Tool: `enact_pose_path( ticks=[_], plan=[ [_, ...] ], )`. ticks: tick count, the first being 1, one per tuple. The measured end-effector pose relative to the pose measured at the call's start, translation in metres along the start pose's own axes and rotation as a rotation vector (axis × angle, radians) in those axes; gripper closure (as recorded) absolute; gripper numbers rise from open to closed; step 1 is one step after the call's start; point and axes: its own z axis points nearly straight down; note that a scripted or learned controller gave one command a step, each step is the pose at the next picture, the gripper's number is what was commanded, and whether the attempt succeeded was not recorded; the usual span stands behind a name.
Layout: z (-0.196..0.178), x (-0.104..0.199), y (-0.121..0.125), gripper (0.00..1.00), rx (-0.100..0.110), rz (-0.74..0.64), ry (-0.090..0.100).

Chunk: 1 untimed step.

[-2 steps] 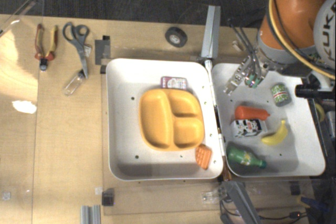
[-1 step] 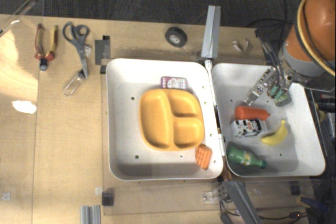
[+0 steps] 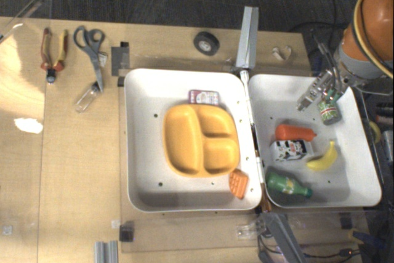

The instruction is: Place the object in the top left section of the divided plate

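The yellow divided plate [image 3: 201,138] lies in the middle of the left bin [image 3: 143,132], with one long section on its left and two smaller ones on its right. My gripper [image 3: 318,95] hangs over the upper part of the right bin [image 3: 363,188], far from the plate. A small green can [image 3: 330,109] sits right against the gripper's lower right side; whether it is held is unclear. Below them in the right bin lie an orange carrot [image 3: 295,132], a small milk carton [image 3: 290,149], a yellow banana [image 3: 325,157] and a green bottle [image 3: 287,186].
In the left bin, a purple packet [image 3: 204,97] lies just above the plate and an orange waffle-like piece [image 3: 239,183] lies at its lower right. Scissors [image 3: 92,49], pliers [image 3: 53,52] and a tape roll [image 3: 206,42] rest on the bench behind the bins.
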Motion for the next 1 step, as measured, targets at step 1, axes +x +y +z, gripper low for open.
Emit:
enact_pose_path(
  ticks=[1],
  plan=[
    [0.0511, 0.0244, -0.0830, 1.00, 0.000, 0.040, -0.001]
  ],
)
